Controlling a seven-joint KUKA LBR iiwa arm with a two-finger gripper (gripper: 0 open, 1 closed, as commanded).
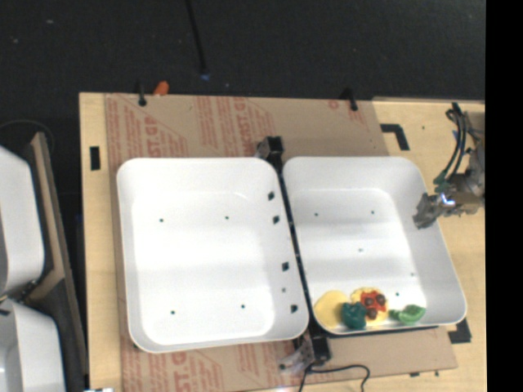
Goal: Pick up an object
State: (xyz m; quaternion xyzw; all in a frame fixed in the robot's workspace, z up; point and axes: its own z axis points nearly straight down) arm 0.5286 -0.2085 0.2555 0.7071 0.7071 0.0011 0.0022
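Clearly nothing is picked yet: the left bin (204, 251) lies bare, and the right bin (359, 219) holds a small cluster of toys (369, 307) against its near wall. The gripper (433, 207) sits at that bin's far-right rim, well apart from them, so reach, descent and grasp all remain.

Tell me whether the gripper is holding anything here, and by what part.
Nothing is held. The gripper sits at the right bin's right rim, well apart from the toys clustered in that bin's near corner.

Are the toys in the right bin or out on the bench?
In. The toys lie clustered against the near wall of the right bin.
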